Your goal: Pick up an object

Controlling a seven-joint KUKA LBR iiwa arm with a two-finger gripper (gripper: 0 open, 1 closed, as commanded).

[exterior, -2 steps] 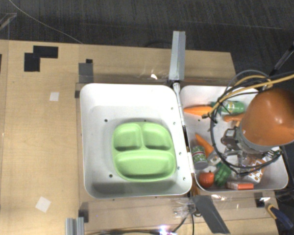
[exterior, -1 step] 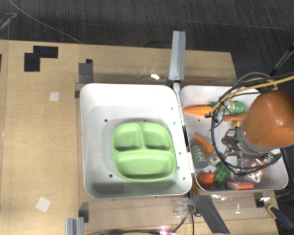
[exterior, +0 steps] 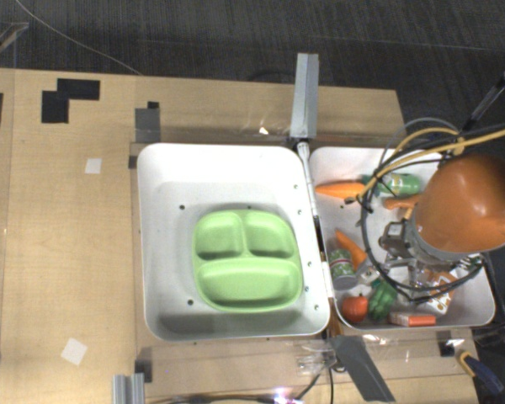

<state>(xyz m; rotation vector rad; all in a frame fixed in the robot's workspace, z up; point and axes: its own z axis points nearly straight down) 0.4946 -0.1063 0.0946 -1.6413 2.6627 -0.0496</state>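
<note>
The right bin (exterior: 337,168) holds several small toys: an orange carrot (exterior: 340,190) near its far left, a green bottle-like piece (exterior: 404,183), a small can (exterior: 342,265) by the left wall, a red tomato-like piece (exterior: 354,308) and a green piece (exterior: 380,296) at the near left, and a red stick (exterior: 414,319) along the near wall. My arm, with its orange band (exterior: 470,204), hangs over the bin's middle and right. The gripper (exterior: 414,272) points down among the toys, its fingertips hidden by wrist and cables.
The left bin (exterior: 164,217) carries a light green divided tray (exterior: 247,258) in its middle. A grey metal post (exterior: 304,98) stands behind the wall between the bins. Black and yellow cables (exterior: 404,141) loop over the right bin.
</note>
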